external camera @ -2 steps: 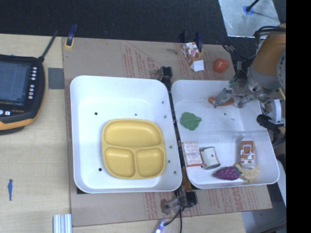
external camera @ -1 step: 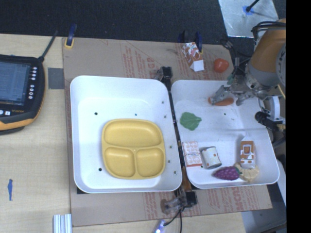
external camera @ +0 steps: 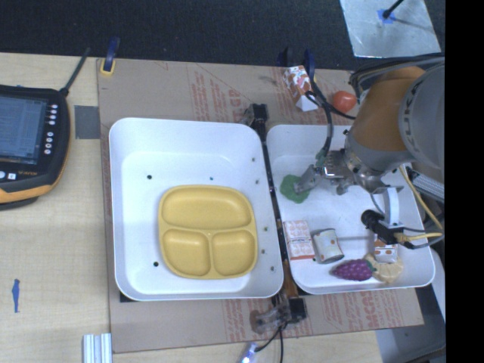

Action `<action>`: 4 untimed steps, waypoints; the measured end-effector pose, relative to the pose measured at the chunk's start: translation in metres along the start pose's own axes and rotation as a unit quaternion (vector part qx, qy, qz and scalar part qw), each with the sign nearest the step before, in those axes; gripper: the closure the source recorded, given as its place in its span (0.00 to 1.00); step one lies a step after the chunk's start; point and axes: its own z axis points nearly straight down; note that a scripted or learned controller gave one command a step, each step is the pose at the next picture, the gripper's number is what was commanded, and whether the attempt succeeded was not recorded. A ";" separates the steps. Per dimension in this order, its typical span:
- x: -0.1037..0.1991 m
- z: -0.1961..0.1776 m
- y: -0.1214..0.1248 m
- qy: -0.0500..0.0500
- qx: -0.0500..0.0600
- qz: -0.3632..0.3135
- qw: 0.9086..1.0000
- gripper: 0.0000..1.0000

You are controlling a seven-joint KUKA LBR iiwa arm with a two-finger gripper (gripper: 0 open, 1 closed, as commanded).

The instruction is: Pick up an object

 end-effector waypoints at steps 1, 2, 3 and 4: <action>0.008 0.009 -0.066 0.000 0.000 0.001 1.000 0.00; -0.002 0.009 -0.117 0.001 -0.001 0.001 1.000 0.00; -0.003 -0.001 -0.117 0.000 0.000 -0.002 1.000 1.00; 0.063 -0.092 -0.047 0.001 -0.002 0.001 1.000 1.00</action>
